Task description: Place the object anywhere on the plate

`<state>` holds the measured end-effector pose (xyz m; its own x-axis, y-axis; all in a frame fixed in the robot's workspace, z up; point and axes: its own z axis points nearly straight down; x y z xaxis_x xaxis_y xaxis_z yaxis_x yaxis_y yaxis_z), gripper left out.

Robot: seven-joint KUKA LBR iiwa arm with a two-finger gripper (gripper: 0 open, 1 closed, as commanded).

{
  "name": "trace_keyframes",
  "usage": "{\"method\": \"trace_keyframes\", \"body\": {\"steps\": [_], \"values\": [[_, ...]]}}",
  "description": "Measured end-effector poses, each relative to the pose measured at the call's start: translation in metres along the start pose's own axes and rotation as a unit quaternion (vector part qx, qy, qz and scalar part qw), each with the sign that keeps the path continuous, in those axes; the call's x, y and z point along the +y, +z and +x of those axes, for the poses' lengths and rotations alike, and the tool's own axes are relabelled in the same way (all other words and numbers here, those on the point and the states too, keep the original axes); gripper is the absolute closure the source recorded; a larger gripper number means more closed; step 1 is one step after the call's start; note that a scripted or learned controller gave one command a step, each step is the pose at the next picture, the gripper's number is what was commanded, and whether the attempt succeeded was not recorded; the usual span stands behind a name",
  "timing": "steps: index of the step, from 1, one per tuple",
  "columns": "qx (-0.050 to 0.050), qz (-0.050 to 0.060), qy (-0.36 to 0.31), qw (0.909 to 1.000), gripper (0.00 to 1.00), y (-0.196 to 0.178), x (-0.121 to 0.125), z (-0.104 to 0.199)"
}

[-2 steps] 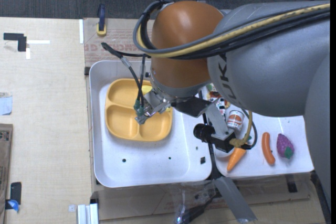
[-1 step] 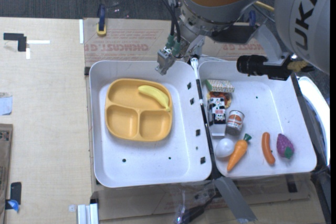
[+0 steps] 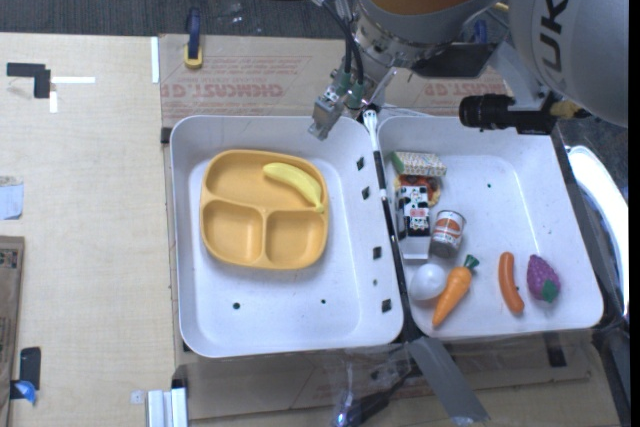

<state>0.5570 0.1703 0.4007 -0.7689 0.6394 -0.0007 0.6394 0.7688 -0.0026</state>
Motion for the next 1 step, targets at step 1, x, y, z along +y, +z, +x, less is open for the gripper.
{"method": "trace_keyframes", "body": {"steps": [1], "values": [[0.0, 0.0, -0.032, 0.9995, 1.0, 0.1351, 0.0401, 0.0366]]}}
